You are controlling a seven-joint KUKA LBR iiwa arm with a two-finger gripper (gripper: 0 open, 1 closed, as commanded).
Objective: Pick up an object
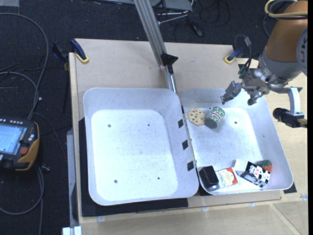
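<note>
White plastic bins are sitting side by side on the wooden counter (122, 65), the left bin (98, 102) and the right bin (274, 131) meeting along a shared edge at the middle. Reaching in from the right, the grey arm (286, 43) is holding its pincer (240, 96) over the far edge of the right bin, its two dark fingers (230, 93) standing apart with nothing between them. Lying near the far left corner of the right bin are a tan cookie-like disc (196, 116) and, just beside it to the right, a small green-and-white cylinder (214, 116) tipped on its side; both are lying apart from the pincer, to its near left. Crowding the near edge of the right bin are a black block (209, 176), an orange-and-white packet (226, 177) touching it, and a black-and-white patterned item (257, 173) further right with a green-and-orange piece (265, 164) at its far side. A slanting metal pole (149, 23) is crossing the far part of the counter. A handheld controller with a lit screen (14, 143) is resting on the dark floor to the left.
</note>
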